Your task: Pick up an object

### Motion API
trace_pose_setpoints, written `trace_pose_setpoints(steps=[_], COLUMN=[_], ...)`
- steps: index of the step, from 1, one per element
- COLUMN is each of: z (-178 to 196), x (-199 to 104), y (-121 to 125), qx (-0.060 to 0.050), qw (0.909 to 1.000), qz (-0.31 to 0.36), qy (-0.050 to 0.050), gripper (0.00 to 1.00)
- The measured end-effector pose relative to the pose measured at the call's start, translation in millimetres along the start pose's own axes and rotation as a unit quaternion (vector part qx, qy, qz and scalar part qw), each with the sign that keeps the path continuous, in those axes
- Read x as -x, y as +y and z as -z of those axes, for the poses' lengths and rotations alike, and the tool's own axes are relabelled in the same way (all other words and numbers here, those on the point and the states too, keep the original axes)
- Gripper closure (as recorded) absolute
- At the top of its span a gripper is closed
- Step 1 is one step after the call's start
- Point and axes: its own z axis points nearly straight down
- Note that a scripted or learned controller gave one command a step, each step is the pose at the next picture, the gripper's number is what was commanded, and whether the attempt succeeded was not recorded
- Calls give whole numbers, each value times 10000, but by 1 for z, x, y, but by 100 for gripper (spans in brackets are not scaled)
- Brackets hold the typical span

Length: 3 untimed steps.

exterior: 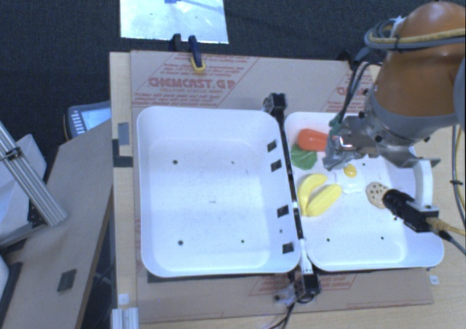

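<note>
Camera view: approach step, by the look of it; gripper [342,151] low over the right bin [378,251], above the small yellow piece [351,171], with orange item [313,139], green item [304,157], banana-like pair [319,195] and speckled disc [376,192] around. Finger opening impossible to tell, nothing visibly held; next, probably a straight descent onto one object, then closing. White bins on printed cardboard [193,81]; dark backdrop far, left bin [211,196] alongside.

Two bins [211,120]; about five small objects [320,195].
</note>
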Motion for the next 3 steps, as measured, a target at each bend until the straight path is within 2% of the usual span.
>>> trace_pose_setpoints(steps=[1, 2, 3], z=[23, 61, 49], x=[-28, 34, -34], y=[-2, -18, -18], qx=[-16, 6, -16], qw=[10000, 10000, 10000], qz=[-3, -54, 18], qy=[1, -12, 4], gripper=[100, 100, 100])
